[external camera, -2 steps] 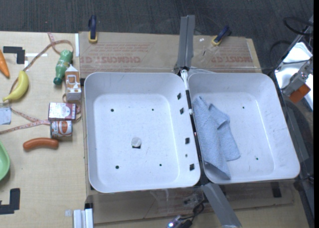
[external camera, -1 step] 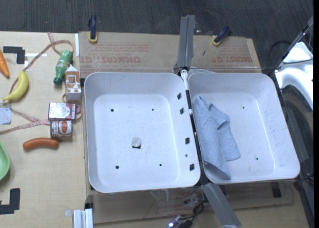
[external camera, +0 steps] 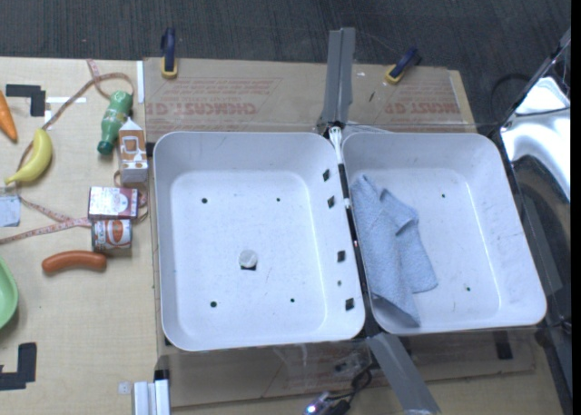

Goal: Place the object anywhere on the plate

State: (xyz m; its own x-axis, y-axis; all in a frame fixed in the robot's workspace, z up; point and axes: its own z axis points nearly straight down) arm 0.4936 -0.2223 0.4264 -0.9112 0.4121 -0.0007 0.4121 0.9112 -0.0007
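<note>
Look in the left bin (external camera: pixel 172 222) for the task's thing: a small round whitish object (external camera: pixel 248 261) lies on the bin's floor, a little toward the near edge and well apart from every wall. What it is exactly is too small to tell. The green plate (external camera: pixel 5 300) sits far off on the surface (external camera: pixel 54 331), cut by the picture's left edge so that you see just a sliver of it, well apart from both bins. In the right bin (external camera: pixel 490 222), a crumpled grey-blue cloth (external camera: pixel 392 245) lies along the side nearest the left bin, with its lower end reaching the near corner. You cannot tell the state of the fingers from this view. On the surface to the left of the bins, you have a banana (external camera: pixel 32 157), a carrot (external camera: pixel 7 118), a green bottle (external camera: pixel 113 118), a small carton (external camera: pixel 132 152), a box (external camera: pixel 113 202) with a can (external camera: pixel 112 234) just below it, a sausage (external camera: pixel 74 262) and a loose measuring tape (external camera: pixel 45 218) winding between them. Cardboard (external camera: pixel 272 95) lies under the bins, held by two clamps (external camera: pixel 168 50) at its far edge.
</note>
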